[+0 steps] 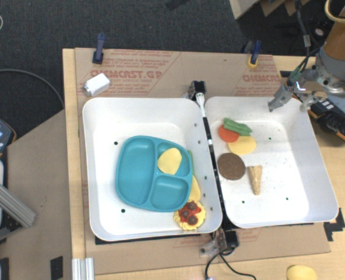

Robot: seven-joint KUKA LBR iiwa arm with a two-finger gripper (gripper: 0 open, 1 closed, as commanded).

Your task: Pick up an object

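the gripper hangs over the far right corner of the right bin, whether its fingers are open or closed i cannot tell. nearer than the gripper in that bin lie a green bean, tomato, brown cookie and cone.

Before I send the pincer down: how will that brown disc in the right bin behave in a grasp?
The brown disc lies flat, so the pincer probably can't get under it easily. It looks thin and light; a push would likely slide it into the cone.
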